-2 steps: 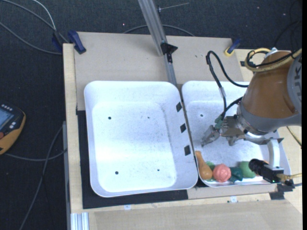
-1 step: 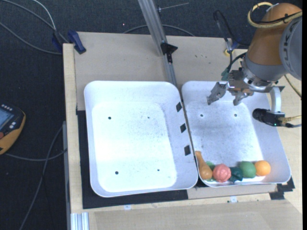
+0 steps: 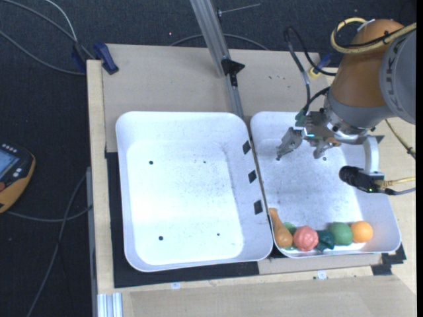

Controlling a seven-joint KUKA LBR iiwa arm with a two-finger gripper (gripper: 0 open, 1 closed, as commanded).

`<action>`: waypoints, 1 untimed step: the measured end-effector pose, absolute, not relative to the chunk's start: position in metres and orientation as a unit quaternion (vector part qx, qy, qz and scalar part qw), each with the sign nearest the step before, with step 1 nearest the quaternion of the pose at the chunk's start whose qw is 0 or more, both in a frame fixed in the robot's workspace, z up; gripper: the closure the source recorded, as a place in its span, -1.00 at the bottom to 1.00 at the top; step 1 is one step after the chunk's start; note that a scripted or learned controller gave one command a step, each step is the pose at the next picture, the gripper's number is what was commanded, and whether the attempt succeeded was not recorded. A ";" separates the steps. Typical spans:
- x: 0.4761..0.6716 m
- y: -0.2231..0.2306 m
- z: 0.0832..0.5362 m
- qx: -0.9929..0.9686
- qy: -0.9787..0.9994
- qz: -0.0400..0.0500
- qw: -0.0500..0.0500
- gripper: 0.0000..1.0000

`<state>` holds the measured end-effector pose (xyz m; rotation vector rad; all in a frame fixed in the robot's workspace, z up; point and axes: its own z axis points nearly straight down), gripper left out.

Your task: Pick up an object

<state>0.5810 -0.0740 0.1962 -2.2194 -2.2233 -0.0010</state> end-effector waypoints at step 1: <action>0.525 -0.088 0.086 -0.708 -0.706 0.001 0.001 -1.00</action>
